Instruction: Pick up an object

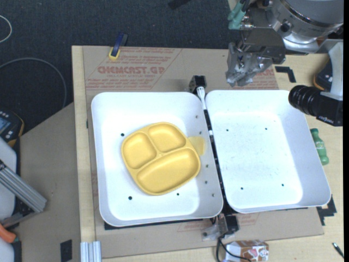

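A yellow divided plate (160,158) with three compartments lies in the left white bin (109,119), near its middle. A small pale yellow piece (197,144) pokes out from under the plate's right edge. My gripper (244,75) hangs above the back edge of the right white bin (305,146), well away from the plate to its upper right. Nothing is between its fingers, which point down and look close together.
A black camera lens (313,103) juts in at the right bin's far right corner. A black clamp (197,84) sits at the back between the bins. A yellow and blue clip (116,47) lies on the cardboard at the back left.
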Tool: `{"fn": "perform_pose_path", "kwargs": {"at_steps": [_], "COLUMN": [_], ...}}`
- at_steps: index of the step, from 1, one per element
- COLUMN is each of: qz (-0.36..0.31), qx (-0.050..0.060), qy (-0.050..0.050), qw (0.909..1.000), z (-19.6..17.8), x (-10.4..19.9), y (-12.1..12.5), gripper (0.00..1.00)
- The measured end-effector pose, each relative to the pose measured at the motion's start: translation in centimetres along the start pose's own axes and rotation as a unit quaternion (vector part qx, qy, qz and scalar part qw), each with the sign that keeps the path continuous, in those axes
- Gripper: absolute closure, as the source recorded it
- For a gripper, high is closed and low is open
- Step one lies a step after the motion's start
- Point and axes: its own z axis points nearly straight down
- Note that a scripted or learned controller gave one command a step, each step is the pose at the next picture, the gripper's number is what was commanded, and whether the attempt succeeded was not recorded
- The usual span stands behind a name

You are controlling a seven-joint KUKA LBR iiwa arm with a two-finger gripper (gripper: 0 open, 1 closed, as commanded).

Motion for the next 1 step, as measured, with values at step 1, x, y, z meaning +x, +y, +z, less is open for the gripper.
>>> {"fn": "perform_pose_path", "kwargs": {"at_steps": [1], "qz": [0.003], "qx": [0.01], "qy": [-0.002], "qw": [0.9999], "z": [11.0], "x": [-1.44], "y": [-0.24], "gripper": [1.0]}}
